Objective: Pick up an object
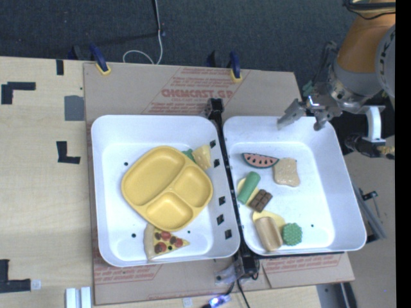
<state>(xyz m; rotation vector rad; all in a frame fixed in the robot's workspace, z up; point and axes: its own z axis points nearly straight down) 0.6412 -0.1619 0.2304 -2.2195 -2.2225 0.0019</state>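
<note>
Camera view: gripper (300,115) spread open and empty above right bin (334,172) far corner; toy food, including watermelon slice (260,160), untouched, pick pending

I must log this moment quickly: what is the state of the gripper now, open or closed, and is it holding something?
Gripper: open, fingers spread, holding nothing, above the back rim of the right bin.
</note>
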